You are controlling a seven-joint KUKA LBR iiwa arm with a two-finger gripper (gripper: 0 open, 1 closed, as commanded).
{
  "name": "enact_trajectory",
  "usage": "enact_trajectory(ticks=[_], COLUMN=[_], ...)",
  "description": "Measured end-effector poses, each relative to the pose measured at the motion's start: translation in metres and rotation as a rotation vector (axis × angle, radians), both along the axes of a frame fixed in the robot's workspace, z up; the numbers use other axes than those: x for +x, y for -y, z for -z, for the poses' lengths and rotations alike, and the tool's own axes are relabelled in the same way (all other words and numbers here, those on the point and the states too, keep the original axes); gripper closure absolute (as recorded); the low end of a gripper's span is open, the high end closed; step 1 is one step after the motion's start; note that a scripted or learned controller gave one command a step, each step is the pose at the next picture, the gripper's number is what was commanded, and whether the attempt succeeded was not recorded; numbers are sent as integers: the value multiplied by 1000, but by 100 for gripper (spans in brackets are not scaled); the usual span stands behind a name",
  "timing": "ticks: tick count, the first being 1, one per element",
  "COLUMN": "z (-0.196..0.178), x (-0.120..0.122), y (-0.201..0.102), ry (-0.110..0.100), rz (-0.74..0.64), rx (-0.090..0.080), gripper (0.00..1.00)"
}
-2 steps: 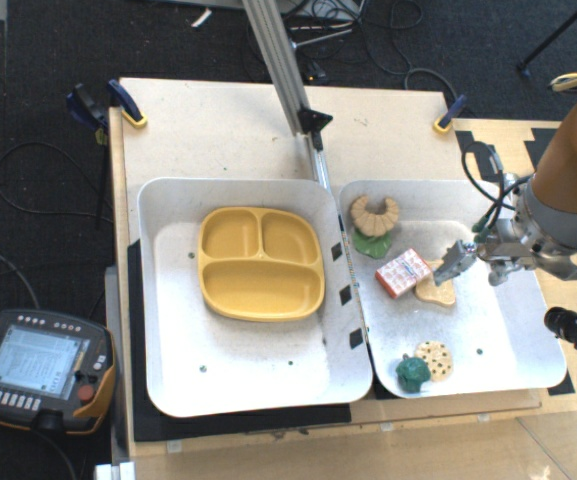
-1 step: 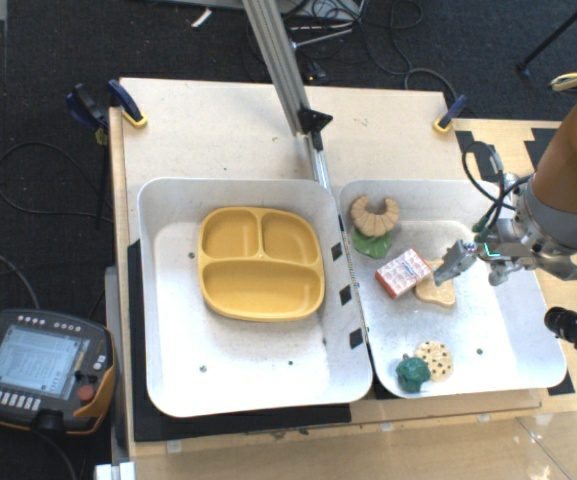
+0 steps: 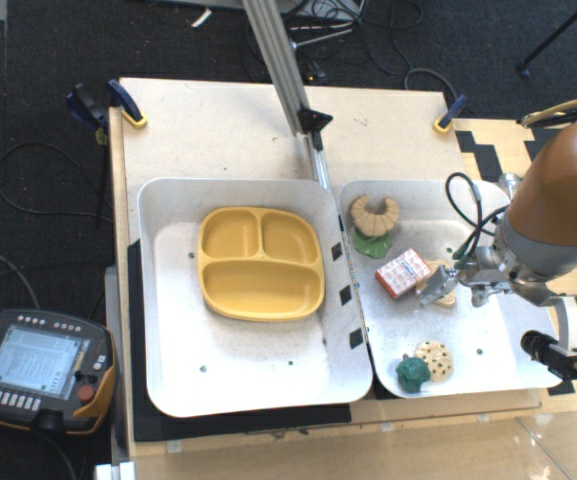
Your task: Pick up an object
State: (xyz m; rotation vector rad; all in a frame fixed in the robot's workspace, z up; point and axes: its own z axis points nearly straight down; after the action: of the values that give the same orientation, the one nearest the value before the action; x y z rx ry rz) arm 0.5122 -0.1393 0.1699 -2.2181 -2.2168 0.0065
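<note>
Overhead slanted view of a tabletop [image 3: 218, 118] carrying two shallow white bins side by side. Left bin [image 3: 168, 368]: holds a yellow three-compartment tray [image 3: 261, 264], lying flat, approx. centred toward the bin's upper half. Right bin [image 3: 498, 353]: holds several small objs. Near its upper left, a tan ridged ring-shaped toy [image 3: 376, 214] rests on or against a green piece [image 3: 372, 244]. Below and to the right of these lies a small red-and-white box [image 3: 403, 272], tilted w.r.t. the bin edges. Near the bin's lower edge, a dark green lump [image 3: 412, 371] touches a pale speckled cookie-like disc [image 3: 434, 359]. The arm [image 3: 558, 203], grey w/ an orange band, enters from the right and is bent over the right bin. Its tool [image 3: 442, 290] sits just right of the red-and-white box, low over the bin floor; a small pale obj. [image 3: 447, 298] shows at the fingertips, but whether the tool is apart, together or clamped on it cannot be told from this angle. Black cabling [image 3: 465, 213] loops above the wrist. A slanted metal pole [image 3: 278, 48] crosses the tabletop's upper part, ending near the gap between the bins. A teach pendant [image 3: 38, 368] lies on the dark floor at lower left.
</note>
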Motion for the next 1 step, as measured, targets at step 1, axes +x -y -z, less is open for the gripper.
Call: enact_trajectory(ticks=[1], z=[64], x=[-1], y=[-5], ry=[0], rz=[0], rx=[1], gripper=[0])
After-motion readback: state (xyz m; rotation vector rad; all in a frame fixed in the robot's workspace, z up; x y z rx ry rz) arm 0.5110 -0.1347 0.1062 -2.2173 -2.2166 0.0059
